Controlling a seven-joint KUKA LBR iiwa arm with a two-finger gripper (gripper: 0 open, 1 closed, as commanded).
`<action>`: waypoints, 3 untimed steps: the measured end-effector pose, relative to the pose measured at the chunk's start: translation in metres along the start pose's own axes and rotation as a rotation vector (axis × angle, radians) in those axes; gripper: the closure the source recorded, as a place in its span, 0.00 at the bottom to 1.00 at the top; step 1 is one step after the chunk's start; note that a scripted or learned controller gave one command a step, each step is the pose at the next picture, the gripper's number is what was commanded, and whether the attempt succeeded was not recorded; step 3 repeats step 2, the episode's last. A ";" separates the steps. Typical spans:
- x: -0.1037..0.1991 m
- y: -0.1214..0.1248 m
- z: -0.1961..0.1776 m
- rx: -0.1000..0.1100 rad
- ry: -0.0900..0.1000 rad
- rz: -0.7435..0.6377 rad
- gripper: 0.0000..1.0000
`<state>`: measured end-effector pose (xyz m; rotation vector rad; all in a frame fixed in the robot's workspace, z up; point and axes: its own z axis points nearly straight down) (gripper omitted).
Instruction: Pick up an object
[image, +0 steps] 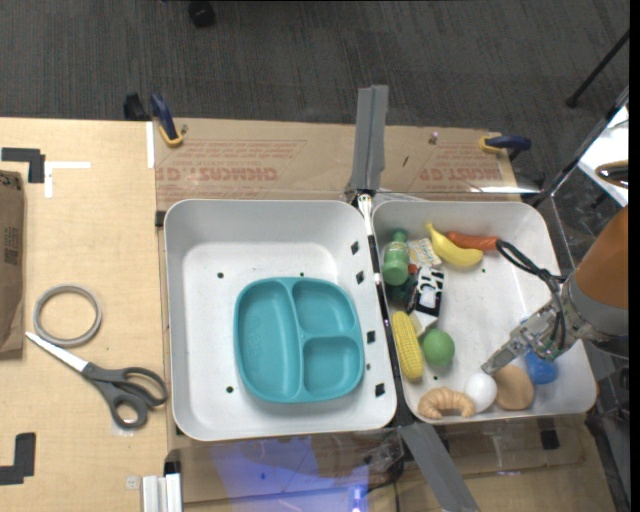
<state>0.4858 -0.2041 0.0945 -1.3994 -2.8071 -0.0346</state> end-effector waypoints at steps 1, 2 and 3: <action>0.005 0.000 0.002 0.007 -0.006 -0.012 0.00; 0.002 -0.001 0.002 0.005 -0.002 -0.005 0.00; 0.002 -0.001 0.002 0.005 -0.002 -0.005 0.00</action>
